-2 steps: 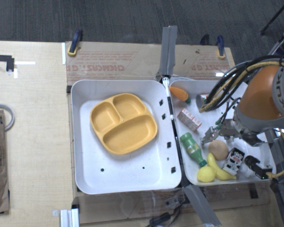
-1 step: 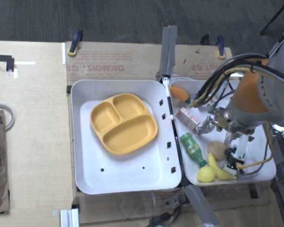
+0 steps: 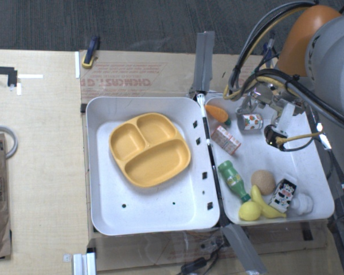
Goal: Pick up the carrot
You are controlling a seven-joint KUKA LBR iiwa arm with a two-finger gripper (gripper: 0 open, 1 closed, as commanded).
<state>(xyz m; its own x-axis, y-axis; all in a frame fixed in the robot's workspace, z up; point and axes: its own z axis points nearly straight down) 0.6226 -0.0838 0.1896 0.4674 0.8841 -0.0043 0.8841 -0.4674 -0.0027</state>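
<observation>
Two shallow white plastic bins sit side by side on a pale wooden bench. The left bin, in the middle of the frame, has smooth rounded corners and carries a matte yellow plate with three compartments, lying at a slant.

The right bin holds a scatter of small things. The carrot, a short orange piece with a smooth, slightly glossy skin and a green tip, lies in its upper left corner, close to the wall between the bins. Just below it is a small packet, boxy, with pinkish-brown print. Further down lies a green bottle, shiny and tilted. Near the bottom a round tan ball with a dull surface rests beside a yellow banana and a yellow lemon, both smooth. At the lower right is a little carton with black and white patches, just beside a white cap-like object.

The grey arm with its orange band fills the upper right of the frame, trailing dark and yellow cables. The gripper hangs over the upper middle of the right bin, well to the right of the carrot and apart from it. Beneath it sits a small white cube with red marks; whether the cube is pinched, and how far the fingers are spread, I cannot tell.
</observation>
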